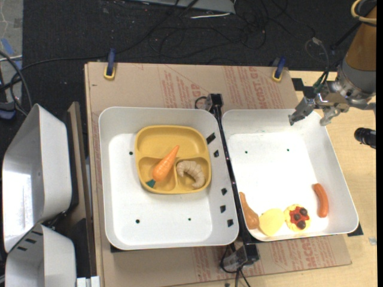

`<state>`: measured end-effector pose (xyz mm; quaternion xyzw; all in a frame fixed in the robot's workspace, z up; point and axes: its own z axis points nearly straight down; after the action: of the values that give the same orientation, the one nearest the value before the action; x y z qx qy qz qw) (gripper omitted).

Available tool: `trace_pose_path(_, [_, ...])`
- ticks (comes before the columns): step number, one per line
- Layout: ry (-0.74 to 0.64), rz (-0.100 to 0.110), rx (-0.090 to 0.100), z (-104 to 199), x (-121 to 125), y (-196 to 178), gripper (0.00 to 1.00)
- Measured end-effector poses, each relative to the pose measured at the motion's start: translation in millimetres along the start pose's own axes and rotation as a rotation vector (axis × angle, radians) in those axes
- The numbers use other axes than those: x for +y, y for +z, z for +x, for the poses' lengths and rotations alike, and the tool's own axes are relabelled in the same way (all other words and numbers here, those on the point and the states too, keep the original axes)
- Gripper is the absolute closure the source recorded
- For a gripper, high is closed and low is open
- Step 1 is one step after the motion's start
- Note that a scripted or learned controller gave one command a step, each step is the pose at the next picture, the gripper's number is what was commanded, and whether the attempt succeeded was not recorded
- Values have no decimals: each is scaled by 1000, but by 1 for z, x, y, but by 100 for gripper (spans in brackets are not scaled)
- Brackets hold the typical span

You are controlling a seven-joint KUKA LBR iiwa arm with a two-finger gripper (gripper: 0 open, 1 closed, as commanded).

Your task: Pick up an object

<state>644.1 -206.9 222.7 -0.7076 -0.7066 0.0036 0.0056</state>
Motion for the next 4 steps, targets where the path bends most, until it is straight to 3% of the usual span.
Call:
trace_pose_path(1, [-3,-13,-3,1,3,-9,0])
trace_pose_path(3, [-2,-9,-3,-6,3,110,0])
trace_pose_path(4, [-4,-12,-3,-5,4,131,0])
